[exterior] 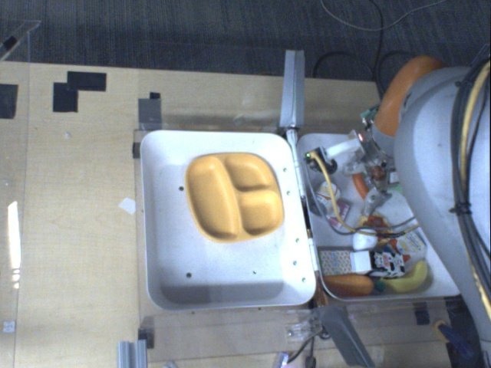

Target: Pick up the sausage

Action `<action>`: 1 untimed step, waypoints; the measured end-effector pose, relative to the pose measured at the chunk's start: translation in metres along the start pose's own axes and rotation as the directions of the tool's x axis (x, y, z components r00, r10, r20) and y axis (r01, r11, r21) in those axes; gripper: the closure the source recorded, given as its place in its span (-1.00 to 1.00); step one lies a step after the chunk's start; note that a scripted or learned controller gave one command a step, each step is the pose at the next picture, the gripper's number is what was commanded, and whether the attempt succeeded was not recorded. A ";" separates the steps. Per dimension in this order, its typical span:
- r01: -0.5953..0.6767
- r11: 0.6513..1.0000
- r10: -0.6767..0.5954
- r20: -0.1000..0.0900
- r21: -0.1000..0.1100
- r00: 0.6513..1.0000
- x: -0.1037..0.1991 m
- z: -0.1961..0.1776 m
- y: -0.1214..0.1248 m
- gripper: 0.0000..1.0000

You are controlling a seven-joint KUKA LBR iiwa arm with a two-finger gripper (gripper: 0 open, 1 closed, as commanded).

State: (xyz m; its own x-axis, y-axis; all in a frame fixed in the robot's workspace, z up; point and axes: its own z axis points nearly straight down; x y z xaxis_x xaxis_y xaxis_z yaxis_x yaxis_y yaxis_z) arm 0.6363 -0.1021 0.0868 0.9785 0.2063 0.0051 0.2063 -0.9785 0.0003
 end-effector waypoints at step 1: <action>0.020 1.000 -0.020 0.000 0.000 1.000 -0.026 -0.001 0.022 -1.00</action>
State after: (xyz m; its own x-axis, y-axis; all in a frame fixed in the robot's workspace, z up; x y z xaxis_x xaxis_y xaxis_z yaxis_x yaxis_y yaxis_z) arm 0.6157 -0.1292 0.0873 0.9742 0.2254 0.0056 0.2254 -0.9743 0.0009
